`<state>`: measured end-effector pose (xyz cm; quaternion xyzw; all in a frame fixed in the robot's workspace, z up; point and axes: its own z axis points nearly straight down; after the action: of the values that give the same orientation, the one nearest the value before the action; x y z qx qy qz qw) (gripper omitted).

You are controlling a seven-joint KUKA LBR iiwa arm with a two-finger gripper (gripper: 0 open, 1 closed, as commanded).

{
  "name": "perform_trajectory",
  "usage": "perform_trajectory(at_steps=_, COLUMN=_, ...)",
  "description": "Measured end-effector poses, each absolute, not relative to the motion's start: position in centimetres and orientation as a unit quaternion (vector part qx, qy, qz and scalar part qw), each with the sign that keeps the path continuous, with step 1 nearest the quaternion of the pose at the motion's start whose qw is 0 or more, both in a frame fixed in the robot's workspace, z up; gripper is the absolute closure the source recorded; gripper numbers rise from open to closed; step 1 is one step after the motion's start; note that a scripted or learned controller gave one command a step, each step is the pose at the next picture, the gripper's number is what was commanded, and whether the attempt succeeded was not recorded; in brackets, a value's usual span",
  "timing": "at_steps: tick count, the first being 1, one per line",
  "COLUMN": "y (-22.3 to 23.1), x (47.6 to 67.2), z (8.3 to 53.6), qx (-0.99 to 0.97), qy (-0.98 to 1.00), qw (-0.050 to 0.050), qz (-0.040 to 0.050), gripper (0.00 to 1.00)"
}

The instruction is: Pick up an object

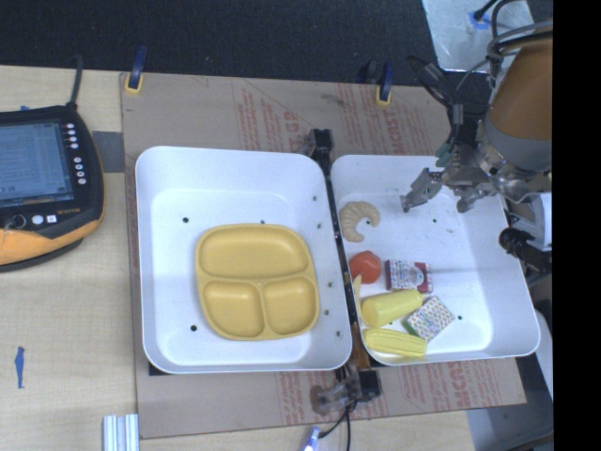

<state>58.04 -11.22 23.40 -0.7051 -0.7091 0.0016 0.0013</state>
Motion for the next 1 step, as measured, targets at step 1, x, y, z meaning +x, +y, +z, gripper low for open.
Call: perform_trajectory(at_steps=1, y=-10.81, x=51.13, z=18.98, qx=-0.705, qy=-0.709, qw=0.002, qz=0.0024, gripper=0.00)
